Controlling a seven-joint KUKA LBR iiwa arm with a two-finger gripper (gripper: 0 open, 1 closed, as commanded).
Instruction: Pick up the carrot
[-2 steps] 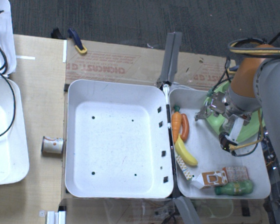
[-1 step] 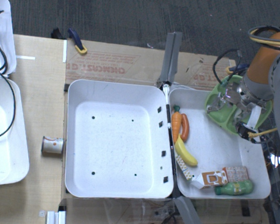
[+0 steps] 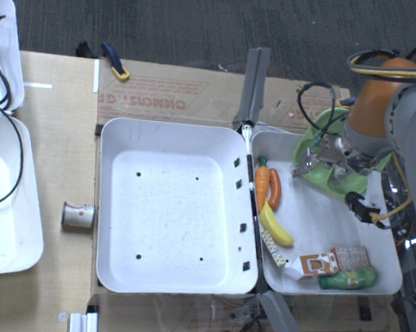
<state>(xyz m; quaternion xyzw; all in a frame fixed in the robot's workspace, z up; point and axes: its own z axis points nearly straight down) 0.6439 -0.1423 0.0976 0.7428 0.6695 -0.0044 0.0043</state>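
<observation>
Camera view: carrot (image 3: 262, 187) hugging right bin's (image 3: 385, 246) left wall, banana (image 3: 276, 227) touching, gripper (image 3: 311, 165) near far edge, grip state unclear.

You have an orange carrot (image 3: 261, 185) with a green top beside a yellow banana (image 3: 275, 228). The bins (image 3: 174, 141) are white with black dots. A green bottle (image 3: 348, 279) lies by an orange-and-white carton (image 3: 318, 264). The counter (image 3: 156, 92) is tan with red lettering; the arm (image 3: 407, 121) is grey, banded orange.
</observation>
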